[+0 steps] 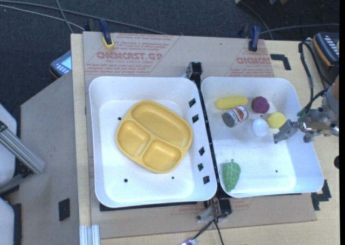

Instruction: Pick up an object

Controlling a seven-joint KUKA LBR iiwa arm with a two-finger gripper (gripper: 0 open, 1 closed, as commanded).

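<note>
The right bin (302,168) holds a yellow corn cob (231,102), a purple round fruit (260,104), a small tipped can (235,116), a white ball (260,127), a yellow lemon (276,120) and a green bumpy fruit (231,175). My gripper (295,135) hangs over the right side of this bin, just right of the lemon and the white ball. Its fingers are open, with one grey finger (283,133) close to the lemon. Nothing sits between them.
The left bin (102,174) carries a yellow divided plate (154,136). A black divider with clips (200,130) runs between the bins. Clamps (107,38) hold the cardboard base at the back. Cables run along the right edge of the bench.
</note>
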